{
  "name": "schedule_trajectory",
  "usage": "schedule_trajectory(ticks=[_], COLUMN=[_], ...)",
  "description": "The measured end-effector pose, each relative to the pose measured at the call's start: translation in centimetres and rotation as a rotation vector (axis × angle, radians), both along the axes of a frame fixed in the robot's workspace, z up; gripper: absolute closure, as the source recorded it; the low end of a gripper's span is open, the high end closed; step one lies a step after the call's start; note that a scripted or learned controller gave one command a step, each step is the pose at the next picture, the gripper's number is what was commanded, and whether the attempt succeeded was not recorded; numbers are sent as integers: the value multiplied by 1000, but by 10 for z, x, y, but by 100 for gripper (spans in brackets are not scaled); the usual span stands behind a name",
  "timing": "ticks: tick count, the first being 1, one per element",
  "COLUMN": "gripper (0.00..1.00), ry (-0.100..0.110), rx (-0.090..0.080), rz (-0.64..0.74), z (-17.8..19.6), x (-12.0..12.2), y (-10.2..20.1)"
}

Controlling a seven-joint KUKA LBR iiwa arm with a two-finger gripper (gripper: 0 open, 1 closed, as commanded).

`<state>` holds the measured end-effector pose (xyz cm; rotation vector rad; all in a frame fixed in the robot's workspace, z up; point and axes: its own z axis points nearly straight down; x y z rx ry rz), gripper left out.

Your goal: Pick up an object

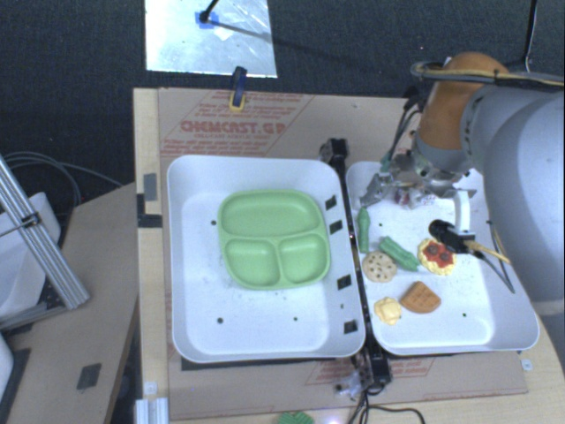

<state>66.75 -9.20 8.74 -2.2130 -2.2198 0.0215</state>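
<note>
1. Meanwhile, the gripper (415, 186) hangs low over the back of the right bin (503, 325); whether its jaws stand open or shut cannot be told.
2. Nothing looks lifted: the cookie (380, 267), green pod (399, 253), pizza slice (436, 256) and waffle (421, 298) lie just in front of the jaws.
3. To their left, the green tray (272, 238) sits apart.
</note>
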Motion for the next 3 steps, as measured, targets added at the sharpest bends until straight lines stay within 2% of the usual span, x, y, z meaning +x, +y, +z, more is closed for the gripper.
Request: schedule_trajectory(ticks=[1,2,3], gripper=[0,0,0], ry=[-19,-14,-12], rx=[1,5,5], rz=[-6,-5,-5], z=[32,-3,-3], x=[1,1,-66], y=[-64,-117,-115])
